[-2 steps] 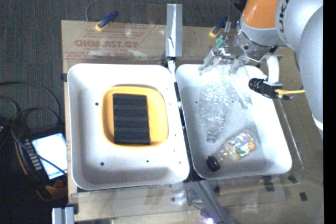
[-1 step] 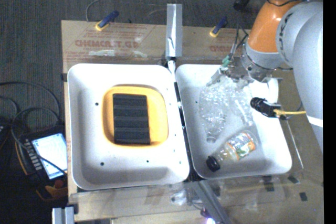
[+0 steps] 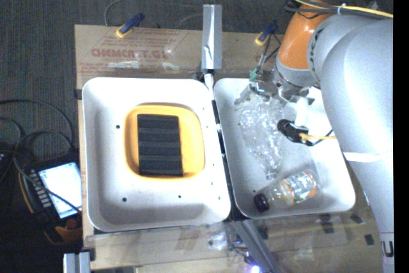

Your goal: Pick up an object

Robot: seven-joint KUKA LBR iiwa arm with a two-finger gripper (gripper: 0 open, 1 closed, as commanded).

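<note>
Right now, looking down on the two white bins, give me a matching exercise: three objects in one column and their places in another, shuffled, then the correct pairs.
Things:
1. yellow sponge with a black ridged top
2. clear plastic bottle with a black cap
3. crumpled clear plastic wrap

Places:
A. near end of the right bin, lying on its side
B. middle of the left bin
C. middle of the right bin, beside the gripper

Pairs: 1-B, 2-A, 3-C
</note>
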